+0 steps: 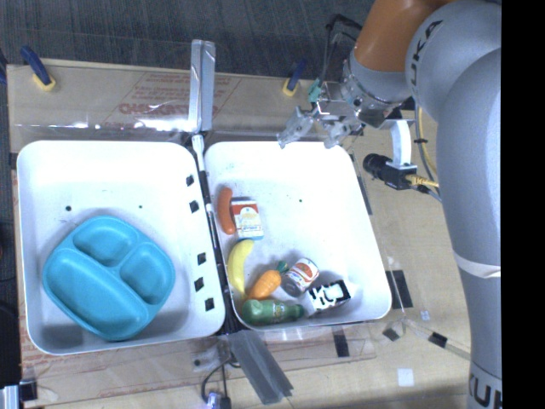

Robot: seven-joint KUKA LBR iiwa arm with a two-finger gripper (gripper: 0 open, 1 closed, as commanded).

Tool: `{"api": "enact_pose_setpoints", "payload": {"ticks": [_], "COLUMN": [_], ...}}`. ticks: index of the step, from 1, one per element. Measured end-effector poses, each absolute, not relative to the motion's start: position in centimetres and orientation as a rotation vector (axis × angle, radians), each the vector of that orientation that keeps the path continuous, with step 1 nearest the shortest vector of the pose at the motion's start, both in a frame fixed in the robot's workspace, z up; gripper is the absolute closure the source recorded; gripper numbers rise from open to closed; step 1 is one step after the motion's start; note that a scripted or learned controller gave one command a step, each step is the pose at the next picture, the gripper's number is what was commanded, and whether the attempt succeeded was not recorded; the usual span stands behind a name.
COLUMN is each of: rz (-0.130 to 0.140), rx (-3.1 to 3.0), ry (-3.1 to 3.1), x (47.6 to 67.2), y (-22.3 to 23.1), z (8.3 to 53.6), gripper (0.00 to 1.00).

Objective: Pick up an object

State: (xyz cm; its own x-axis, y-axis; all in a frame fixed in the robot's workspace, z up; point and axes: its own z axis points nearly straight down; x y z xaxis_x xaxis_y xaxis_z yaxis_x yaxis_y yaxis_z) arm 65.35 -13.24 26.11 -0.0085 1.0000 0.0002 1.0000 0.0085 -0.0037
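The arm (460, 100) is cut off by the top and bottom edges. The gripper (315, 130) is small and blurred against the bin rim (281, 146). The green item (271, 312) lies partly hidden under the carrot (266, 284).

Right bin (341, 186): upper and right floor open for me. Items crowd its left wall and front: hotdog (225, 209), small box (247, 219), banana (239, 265), carrot (266, 284), can (301, 275), green bottle (271, 312). Left bin (102, 164): blue divided plate (108, 277) blocks the front.
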Motion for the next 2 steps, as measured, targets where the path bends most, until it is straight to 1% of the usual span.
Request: {"api": "enact_pose_setpoints", "payload": {"ticks": [1, 2], "rz": [0.004, -0.004], "rx": [-2.099, -2.193], "ry": [-2.335, -2.254], "x": [65.7, 62.3], "y": [-13.7, -9.7], "z": [12.9, 9.6], "gripper": [0.0, 0.0]}}
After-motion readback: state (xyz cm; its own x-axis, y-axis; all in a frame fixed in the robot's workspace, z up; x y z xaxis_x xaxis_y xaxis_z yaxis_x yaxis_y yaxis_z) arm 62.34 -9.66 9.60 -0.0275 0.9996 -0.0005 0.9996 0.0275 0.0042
